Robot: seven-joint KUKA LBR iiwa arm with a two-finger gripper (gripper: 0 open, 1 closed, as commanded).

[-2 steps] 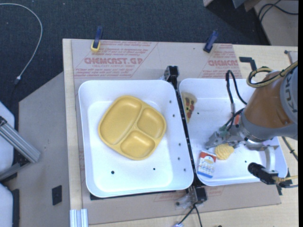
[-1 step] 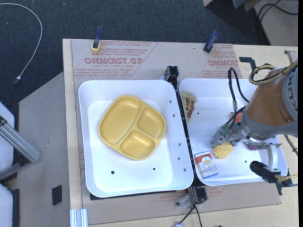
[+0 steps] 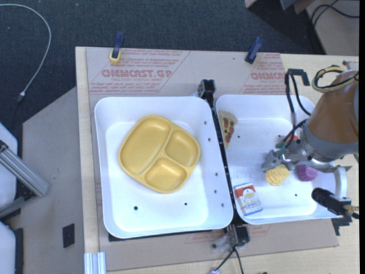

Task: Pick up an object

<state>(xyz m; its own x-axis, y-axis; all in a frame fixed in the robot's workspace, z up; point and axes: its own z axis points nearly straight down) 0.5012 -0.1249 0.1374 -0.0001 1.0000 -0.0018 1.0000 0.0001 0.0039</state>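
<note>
Well, the bench [image 3: 91, 153] is a board with red printed lettering, and two shallow white bins sit on it side by side. The left bin [image 3: 114, 210] carries a yellow divided plate [image 3: 159, 153] with three compartments, lying a little left of the bin's middle and turned at an angle. The right bin [image 3: 251, 110] is where the arm [image 3: 342, 119] comes in, grey at the wrist with its orange band above, bulking over the bin's right side.

Its gripper [image 3: 278, 163] hangs low over the middle of the right bin, just above a small yellow ridged object [image 3: 278, 176] that looks like a toy corn piece; from this angle I cannot tell how the fingers stand, nor whether they touch it. Just right of that lies a small purple object [image 3: 307, 173], partly under the wrist. Nearer, against the bin's left wall, rests a small red and white carton [image 3: 247, 198]. Farther along that same wall lies a slim pale piece with red spots [image 3: 228, 127].

Two clamps, one yellow and blue [image 3: 116, 47] and one blue [image 3: 254, 50], grip the board's far edge.
</note>
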